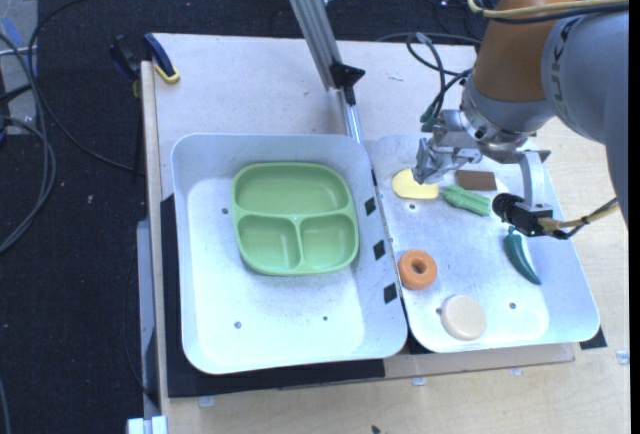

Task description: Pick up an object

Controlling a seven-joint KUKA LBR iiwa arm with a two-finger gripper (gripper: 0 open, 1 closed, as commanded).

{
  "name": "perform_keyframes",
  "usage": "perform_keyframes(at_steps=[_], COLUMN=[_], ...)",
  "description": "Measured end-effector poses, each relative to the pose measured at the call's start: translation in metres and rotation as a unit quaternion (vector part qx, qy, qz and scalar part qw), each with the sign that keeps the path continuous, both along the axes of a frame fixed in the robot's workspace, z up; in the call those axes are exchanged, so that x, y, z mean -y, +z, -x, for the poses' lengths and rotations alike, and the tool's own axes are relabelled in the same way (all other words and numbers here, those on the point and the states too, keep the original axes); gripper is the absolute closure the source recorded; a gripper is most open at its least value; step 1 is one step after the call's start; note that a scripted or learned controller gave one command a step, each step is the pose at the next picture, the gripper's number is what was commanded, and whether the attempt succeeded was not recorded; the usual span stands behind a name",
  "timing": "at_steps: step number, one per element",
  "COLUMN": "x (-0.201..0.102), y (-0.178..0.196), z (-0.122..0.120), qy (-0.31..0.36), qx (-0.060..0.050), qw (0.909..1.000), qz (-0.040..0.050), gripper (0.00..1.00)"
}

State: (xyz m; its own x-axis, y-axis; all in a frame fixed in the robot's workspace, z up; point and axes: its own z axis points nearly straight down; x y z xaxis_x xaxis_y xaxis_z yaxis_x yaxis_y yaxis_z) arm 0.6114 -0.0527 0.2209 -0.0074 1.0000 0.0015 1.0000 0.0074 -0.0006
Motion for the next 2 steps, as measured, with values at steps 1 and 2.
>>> perform_keyframes(at_steps=[1,2], x=[-0.055,-0.109], y=[0.012,0.014], z=[-0.003,-0.012], qy=[0.001,0.001], qx=[0.001,0.001], qw=[1.0000,1.0000], qz=[-0.0002,-0.0003], gripper=[1.00,1.00])
